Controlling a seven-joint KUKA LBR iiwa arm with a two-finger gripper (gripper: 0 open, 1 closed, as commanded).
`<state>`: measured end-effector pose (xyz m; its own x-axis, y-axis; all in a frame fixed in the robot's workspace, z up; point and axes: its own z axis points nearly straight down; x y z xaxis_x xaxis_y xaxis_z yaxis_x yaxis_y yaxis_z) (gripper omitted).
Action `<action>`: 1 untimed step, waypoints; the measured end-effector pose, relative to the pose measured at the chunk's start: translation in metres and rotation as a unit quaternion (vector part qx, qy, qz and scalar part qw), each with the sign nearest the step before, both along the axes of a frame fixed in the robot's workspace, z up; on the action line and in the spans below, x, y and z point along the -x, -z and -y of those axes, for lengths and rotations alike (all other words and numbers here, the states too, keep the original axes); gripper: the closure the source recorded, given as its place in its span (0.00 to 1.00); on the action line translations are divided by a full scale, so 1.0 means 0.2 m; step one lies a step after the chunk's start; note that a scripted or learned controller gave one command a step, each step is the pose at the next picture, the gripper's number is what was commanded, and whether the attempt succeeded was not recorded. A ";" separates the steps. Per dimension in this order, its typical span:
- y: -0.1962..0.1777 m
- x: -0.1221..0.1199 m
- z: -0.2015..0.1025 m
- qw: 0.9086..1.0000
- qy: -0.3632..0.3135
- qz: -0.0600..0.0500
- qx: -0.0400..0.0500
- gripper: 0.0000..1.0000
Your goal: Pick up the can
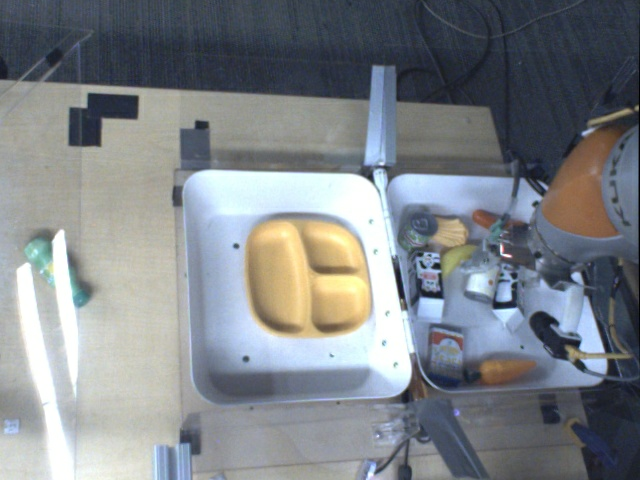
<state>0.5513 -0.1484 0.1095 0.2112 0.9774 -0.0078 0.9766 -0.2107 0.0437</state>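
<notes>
A dark grey carpeted floor ran across the top, with thin black cables looping over it at the right. Below lay a pale wooden tabletop, bearing black angular patches near its far left corner and bright strips of light along its left side.

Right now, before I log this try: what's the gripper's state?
Gripper: cannot be told from this view; it hangs over the right bin.

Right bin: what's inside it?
In the bin: can top left, black-and-white carton below it, small box and carrot along the near wall. The arm covers the right side; anything under it is hidden.
</notes>
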 end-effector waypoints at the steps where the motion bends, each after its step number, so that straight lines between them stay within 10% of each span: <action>1: 0.08 0.06 -0.07 1.000 -0.009 -0.008 -0.004 0.00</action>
